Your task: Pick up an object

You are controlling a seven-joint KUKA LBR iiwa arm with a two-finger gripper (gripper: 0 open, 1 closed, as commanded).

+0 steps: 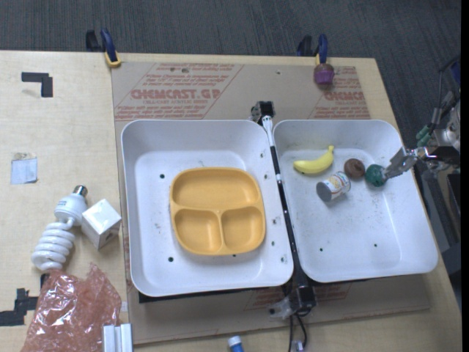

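A robot gripper point(399, 163) is reaching in over the far edge of the right bin point(410, 259), its thin metal fingers point(396, 166) pointing toward a small teal ball point(375, 175) that is lying right at their tips, seemingly touching or just short of them; whether the fingers are parted or pressed together cannot be told at this size, and nothing is visibly sitting between them. The ball is looking like the likeliest pick: it is the nearest object, just ahead of the fingertips, with a brown round object point(355, 169) resting just beyond it, a small tipped-over can point(333, 188) lying farther out and slightly to one side, and a banana point(314, 162) lying farther still. Doing this step well is probably meaning centring the tips over the ball before closing, since a round object can roll away under an off-centre squeeze, and keeping clear of the brown neighbour pressing close beside it. The yellow divided tray point(218, 211) in the left bin point(143, 255) is sitting well apart from the fingers, across the divider between the bins
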